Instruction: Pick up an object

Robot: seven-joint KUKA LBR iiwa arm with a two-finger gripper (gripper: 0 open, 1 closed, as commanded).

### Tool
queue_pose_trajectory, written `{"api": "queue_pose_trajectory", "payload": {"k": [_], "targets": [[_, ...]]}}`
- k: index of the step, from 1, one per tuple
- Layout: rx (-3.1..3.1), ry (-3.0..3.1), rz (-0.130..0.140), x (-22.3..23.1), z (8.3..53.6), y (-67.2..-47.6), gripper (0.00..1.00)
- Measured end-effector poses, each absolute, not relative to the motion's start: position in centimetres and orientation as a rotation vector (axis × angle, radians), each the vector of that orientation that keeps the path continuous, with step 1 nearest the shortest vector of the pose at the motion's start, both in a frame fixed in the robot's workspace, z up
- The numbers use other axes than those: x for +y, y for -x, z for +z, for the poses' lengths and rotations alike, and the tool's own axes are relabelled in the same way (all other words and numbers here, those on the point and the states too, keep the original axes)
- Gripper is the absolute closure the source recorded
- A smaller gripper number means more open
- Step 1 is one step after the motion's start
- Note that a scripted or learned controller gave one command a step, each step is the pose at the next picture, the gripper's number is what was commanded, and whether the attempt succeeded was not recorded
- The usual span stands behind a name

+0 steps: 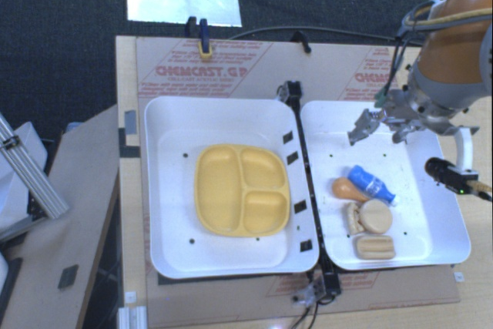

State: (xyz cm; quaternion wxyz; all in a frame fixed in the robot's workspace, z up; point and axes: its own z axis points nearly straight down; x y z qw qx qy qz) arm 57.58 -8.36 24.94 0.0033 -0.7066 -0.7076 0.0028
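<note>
Both white bins [231,119] are showing smooth, faintly glossy plastic, and the yellow divided plate [243,190] in the left one is looking like matt plastic. The bench [254,62] is wearing a flat, paper-like sheet with red print, while the floor [62,4] around it is appearing as dark, rough carpet. The arm [454,35] is displaying smooth grey casing with a shiny orange band.

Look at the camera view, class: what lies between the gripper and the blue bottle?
Nothing: in the camera view, bare white bin floor separates the gripper from the blue bottle.
</note>
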Motion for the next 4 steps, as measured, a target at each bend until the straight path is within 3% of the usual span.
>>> {"api": "queue_pose_trajectory", "payload": {"k": [1, 3, 4], "targets": [[-2.226, 2.219, -0.002, -8.4, 25.5, -57.8, 0.00], [-2.220, 2.218, 0.004, -9.4, 14.4, -56.8, 0.00], [-2.222, 2.219, 0.001, -9.2, 9.2, -57.8, 0.00]]}}
